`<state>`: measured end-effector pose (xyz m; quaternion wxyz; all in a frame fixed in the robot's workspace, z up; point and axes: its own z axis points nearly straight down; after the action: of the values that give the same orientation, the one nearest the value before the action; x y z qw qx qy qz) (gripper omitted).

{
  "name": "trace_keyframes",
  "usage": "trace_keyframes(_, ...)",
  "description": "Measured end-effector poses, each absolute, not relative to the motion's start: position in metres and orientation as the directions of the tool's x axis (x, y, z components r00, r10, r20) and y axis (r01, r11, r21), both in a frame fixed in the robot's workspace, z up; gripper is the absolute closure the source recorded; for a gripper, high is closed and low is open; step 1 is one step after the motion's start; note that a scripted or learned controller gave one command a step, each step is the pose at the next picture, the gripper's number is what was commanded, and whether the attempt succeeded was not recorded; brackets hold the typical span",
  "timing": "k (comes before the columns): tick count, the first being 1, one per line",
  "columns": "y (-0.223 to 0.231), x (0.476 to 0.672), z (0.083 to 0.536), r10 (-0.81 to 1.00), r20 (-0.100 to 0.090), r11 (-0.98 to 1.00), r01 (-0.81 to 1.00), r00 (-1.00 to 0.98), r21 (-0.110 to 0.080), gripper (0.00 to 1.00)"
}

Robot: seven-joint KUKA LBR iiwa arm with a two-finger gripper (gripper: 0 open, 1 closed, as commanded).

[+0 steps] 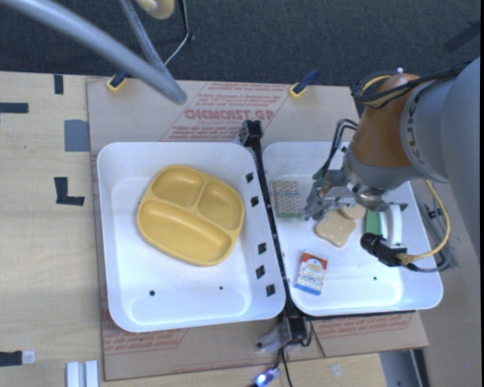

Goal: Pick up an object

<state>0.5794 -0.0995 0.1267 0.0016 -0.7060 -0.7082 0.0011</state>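
In the right bin [403, 293] my gripper [329, 202] reaches down from the right, its fingers just above a tan bread-shaped piece [335, 230]. A green and grey scrub pad [286, 197] lies to the gripper's left by the divider. A small red, white and blue box [311, 272] rests nearer the front. A green object [375, 218] sits to the right, partly hidden by the wrist. The camera angle hides the gap between the fingers.
The left bin [121, 289] holds a yellow divided plate [192, 214]. A black divider strip [262, 216] separates the bins. A black cable connector [383, 248] hangs off the wrist over the right bin. A grey pole [89, 31] crosses the top left.
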Motion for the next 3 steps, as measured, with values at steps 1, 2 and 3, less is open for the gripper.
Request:
trace_keyframes(1, -0.1, 0.589, 0.185, 1.0, -0.001, 0.002, 1.0, -0.002, 0.004, 1.0)
trace_keyframes(2, -0.101, 0.59, 0.249, 1.0, -0.001, 0.002, 1.0, -0.002, 0.006, 1.0)
trace_keyframes(3, -0.101, 0.59, 0.269, 1.0, 0.0, 0.001, 1.0, -0.001, 0.001, 1.0)
